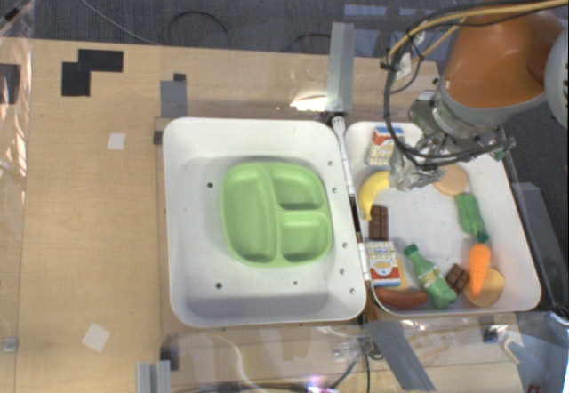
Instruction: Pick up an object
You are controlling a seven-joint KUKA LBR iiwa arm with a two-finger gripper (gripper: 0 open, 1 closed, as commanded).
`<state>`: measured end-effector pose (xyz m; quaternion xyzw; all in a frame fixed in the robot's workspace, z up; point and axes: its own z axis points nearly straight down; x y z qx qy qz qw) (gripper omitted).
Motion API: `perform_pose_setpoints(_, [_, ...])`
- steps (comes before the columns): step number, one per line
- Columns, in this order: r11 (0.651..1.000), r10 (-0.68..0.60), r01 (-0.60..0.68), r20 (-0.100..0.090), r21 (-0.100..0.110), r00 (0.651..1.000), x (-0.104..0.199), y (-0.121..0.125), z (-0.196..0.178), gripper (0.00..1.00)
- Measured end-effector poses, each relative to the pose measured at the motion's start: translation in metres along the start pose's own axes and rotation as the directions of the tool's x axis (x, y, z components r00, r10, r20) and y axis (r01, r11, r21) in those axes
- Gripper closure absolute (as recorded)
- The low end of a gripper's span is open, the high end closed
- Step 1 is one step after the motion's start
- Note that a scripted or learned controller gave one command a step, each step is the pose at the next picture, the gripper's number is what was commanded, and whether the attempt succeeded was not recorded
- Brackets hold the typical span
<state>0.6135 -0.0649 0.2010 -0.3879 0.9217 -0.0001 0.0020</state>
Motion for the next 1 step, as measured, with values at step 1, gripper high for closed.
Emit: perform_pose_setpoints(1, [0.978,-0.210,0.210,0.004,0.010,0.978,0.0235,-0.0632,-0.0633,1.00])
